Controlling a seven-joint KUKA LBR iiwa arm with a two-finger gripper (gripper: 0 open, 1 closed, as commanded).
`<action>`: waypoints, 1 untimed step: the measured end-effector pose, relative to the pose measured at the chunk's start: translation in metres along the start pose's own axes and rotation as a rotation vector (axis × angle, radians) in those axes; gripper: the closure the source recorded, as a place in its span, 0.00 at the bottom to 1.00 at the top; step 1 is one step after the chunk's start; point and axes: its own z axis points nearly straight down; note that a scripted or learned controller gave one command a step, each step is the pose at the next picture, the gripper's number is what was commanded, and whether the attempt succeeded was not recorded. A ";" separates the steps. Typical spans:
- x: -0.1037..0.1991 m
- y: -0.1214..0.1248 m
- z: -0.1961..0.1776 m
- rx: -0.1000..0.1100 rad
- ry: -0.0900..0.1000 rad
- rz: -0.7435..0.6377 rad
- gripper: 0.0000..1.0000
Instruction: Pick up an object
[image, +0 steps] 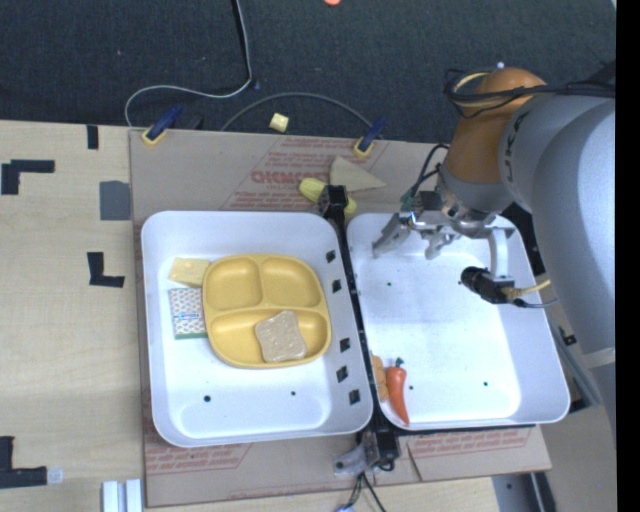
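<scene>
Claw over right bin, top-left corner, fingers apart, nothing betw. them. Carrot well apart, by bin's bottom-left wall. Yellow plate in left bin.

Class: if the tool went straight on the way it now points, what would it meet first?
The tool points down over the right bin, near its far left corner. It would probably meet the bare bin floor first; the carrot lies well off that line. Depth is unclear.
</scene>
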 end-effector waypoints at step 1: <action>0.059 -0.053 -0.046 0.001 0.004 -0.007 0.00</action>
